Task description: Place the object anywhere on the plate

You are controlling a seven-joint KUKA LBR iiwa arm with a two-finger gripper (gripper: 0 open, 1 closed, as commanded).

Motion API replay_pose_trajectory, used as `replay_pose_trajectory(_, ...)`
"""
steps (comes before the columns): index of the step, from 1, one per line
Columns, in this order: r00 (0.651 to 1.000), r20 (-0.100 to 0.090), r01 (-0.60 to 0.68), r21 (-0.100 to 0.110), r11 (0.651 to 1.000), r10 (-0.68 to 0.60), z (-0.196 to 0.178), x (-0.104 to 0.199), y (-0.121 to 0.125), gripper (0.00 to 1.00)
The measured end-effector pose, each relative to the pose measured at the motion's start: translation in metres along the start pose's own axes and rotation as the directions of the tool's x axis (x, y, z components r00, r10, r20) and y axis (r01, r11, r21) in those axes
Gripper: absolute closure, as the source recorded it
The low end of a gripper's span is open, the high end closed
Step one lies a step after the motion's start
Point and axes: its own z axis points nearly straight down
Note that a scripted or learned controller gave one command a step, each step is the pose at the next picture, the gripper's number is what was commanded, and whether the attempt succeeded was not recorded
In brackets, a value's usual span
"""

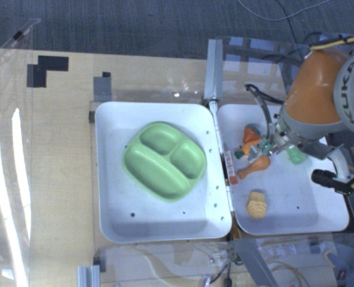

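Toy food, an orange drumstick-shaped plastic piece (254, 167), lies in the right white bin (296, 220) just under the two-finger gripper (266, 147); grip unclear. Nothing rests on the green divided plate (164, 160) in the left white bin (114, 217), so placing remains. Arm casing (350, 97) reads "KU".
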Motion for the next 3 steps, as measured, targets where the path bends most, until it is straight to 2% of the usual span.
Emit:
replay_pose_trajectory(1,0.996,-0.002,-0.086,0.003,0.996,0.086,0.001,0.078,0.076,1.00)
replay_pose_trajectory(2,0.996,0.000,-0.089,0.001,0.996,0.089,-0.043,0.125,0.124,1.00)
replay_pose_trajectory(3,0.992,-0.001,-0.128,0.004,0.992,0.128,0.001,0.139,0.065,1.00)
